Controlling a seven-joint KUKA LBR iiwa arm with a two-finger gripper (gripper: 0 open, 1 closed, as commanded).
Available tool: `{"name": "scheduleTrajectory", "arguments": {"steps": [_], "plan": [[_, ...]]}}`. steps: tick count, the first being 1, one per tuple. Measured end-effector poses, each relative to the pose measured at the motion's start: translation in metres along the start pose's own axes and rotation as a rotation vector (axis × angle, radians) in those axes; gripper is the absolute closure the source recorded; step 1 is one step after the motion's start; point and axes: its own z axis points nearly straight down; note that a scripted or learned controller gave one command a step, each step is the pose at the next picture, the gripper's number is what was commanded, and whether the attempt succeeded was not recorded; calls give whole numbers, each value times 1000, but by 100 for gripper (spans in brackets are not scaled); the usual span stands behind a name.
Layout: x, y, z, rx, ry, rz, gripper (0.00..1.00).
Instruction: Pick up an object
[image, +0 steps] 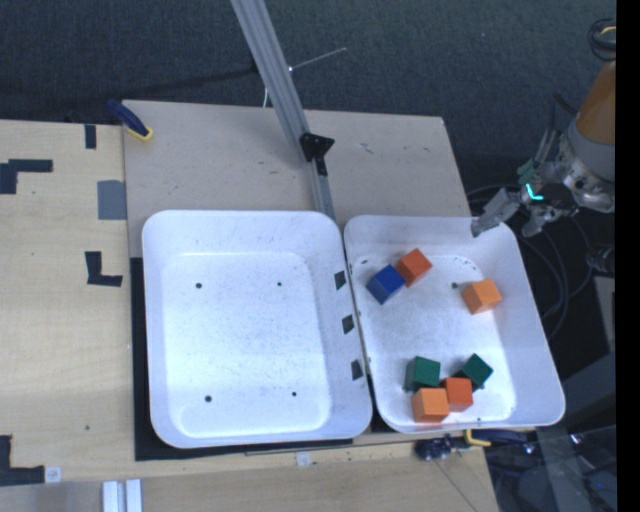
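The gripper (512, 213) hangs just off the far right corner of the right bin (535, 330), and its fingers (490, 216) look spread with nothing between them. This reads as the approach step; no pick is in hand yet. Targets lie in that right bin: a blue cube (384, 284) touching an orange cube (414, 266) near the far left, a lone orange cube (482, 295) nearest the gripper, and a near-edge cluster of two green cubes (424, 372) with orange ones (432, 403). The left bin (155, 300) sits beside it on the surface (60, 330). Next move, I'd judge: swing inward, line up over the lone cube, which has space all round, then descend.
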Motion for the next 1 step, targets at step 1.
{"name": "scheduleTrajectory", "arguments": {"steps": [1], "plan": [[5,9,50,3,1,-1,0]]}}
